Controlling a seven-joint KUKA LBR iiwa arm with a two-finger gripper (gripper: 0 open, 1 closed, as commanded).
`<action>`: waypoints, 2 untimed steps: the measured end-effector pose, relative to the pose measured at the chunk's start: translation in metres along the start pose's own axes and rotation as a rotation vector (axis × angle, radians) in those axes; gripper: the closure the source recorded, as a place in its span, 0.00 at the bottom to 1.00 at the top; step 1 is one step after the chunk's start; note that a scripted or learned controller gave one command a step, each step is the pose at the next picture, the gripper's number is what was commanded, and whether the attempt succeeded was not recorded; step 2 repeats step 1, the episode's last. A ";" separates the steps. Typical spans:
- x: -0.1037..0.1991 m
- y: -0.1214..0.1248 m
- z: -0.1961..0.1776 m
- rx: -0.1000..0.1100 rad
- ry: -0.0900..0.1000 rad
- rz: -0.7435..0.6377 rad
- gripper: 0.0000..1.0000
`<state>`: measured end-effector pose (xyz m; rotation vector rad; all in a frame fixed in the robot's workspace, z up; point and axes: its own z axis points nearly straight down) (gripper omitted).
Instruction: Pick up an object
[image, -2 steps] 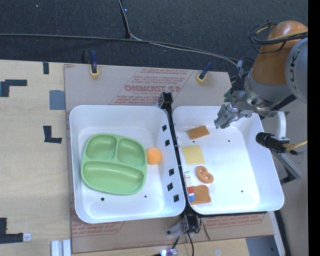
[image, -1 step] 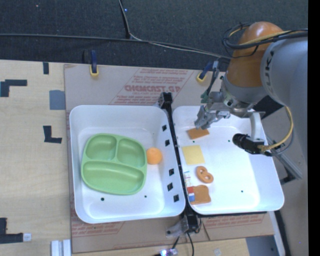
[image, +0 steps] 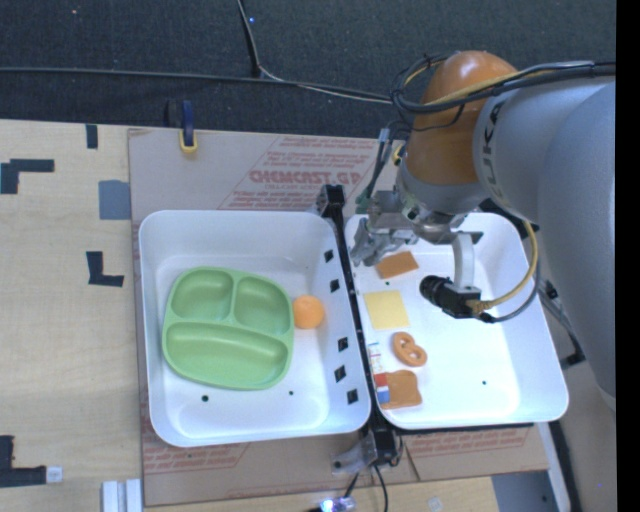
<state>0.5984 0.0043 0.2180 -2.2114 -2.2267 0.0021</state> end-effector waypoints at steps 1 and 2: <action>0.057 0.001 -0.011 -0.002 0.001 -0.001 1.00; 0.057 0.001 -0.011 -0.002 0.001 -0.001 1.00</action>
